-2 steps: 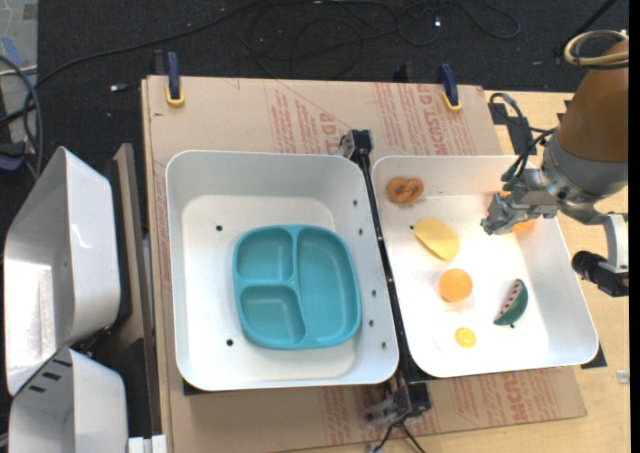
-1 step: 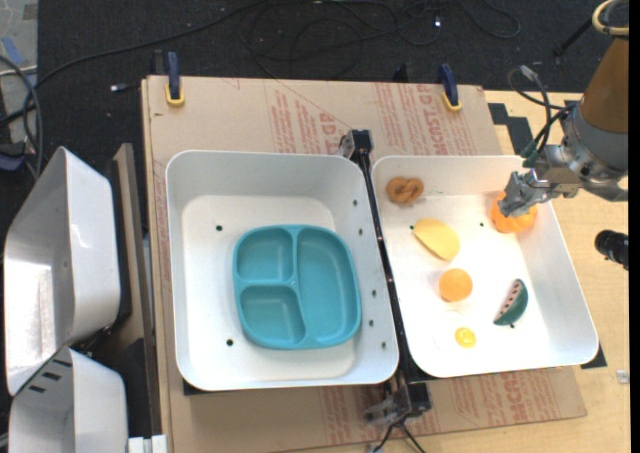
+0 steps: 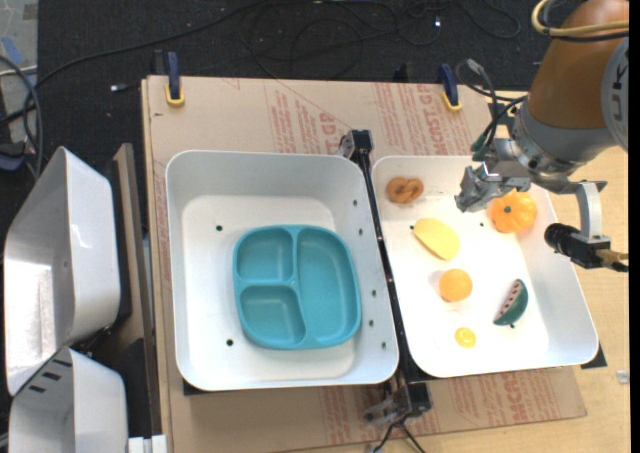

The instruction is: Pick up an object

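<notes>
Your gripper (image 3: pixel 478 191) hovers in the right bin (image 3: pixel 575 326), just beside the small orange pumpkin (image 3: pixel 513 213); you cannot tell its opening. Nearby lie a pretzel (image 3: pixel 404 189), banana piece (image 3: pixel 437 238), orange (image 3: pixel 455 285) and watermelon slice (image 3: pixel 509 303).

Six small items are lying apart in the right bin (image 3: pixel 575 326). A brown pretzel (image 3: pixel 404 189) is sitting near its far left corner. An orange pumpkin (image 3: pixel 513 213) is resting toward the far right. A pale yellow wedge (image 3: pixel 437 238) is lying near the middle, with an orange ball (image 3: pixel 455 285) just nearer the camera. A small yellow piece (image 3: pixel 465 337) is sitting near the front edge, and a watermelon slice (image 3: pixel 510 303) is lying to its right.
</notes>
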### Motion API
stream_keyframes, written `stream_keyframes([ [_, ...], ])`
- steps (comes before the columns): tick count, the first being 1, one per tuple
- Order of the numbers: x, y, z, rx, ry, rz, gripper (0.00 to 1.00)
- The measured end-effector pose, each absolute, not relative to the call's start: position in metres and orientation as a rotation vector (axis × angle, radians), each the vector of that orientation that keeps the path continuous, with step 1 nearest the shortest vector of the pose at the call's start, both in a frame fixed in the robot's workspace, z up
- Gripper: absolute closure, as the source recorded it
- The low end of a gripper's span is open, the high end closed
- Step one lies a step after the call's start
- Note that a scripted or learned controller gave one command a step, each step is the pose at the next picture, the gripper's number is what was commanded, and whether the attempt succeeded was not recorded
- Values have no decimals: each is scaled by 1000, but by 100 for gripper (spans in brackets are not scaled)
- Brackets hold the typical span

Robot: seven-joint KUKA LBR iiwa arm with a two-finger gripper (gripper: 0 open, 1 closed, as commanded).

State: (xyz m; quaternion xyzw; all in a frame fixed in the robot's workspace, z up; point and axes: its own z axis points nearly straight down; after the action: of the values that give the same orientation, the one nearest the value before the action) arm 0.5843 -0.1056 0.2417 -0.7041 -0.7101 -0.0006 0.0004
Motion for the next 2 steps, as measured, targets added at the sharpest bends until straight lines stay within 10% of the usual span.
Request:
stream_keyframes([
  [2,611,-6,252,-2213,-2231,-4,100],
])
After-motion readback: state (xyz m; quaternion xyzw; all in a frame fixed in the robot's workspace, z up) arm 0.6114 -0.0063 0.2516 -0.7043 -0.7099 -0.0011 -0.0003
